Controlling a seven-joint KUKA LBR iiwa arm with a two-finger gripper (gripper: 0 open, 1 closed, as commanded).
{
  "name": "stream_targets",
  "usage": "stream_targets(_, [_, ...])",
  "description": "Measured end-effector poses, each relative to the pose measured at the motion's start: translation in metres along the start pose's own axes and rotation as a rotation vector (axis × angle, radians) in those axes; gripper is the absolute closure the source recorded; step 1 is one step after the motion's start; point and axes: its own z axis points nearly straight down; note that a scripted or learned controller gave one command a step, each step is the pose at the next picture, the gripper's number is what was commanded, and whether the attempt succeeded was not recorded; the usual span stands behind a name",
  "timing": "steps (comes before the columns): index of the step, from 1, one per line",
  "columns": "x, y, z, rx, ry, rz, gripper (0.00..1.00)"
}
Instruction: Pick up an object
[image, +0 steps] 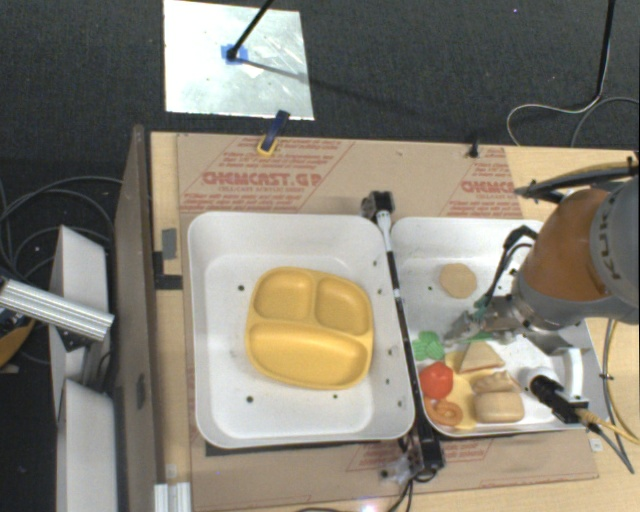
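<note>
My own grey arm with its orange band runs off the right edge, so most of me is cut away there. My pincer blurs into a grey smear low over the right-hand shallow white bin, and I cannot make out how its tips stand. My wrist covers that bin's right wall and part of its floor. The tan wedge-shaped piece of toy food lies partly under my pincer, its upper edge hidden.
</note>
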Motion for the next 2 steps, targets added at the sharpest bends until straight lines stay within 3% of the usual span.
stream_targets(1, [0.001, 0.002, -0.015, -0.005, -0.001, -0.003, 1.0])
stream_targets(2, [0.126, 0.013, -0.11, -0.011, 0.003, -0.019, 1.0])
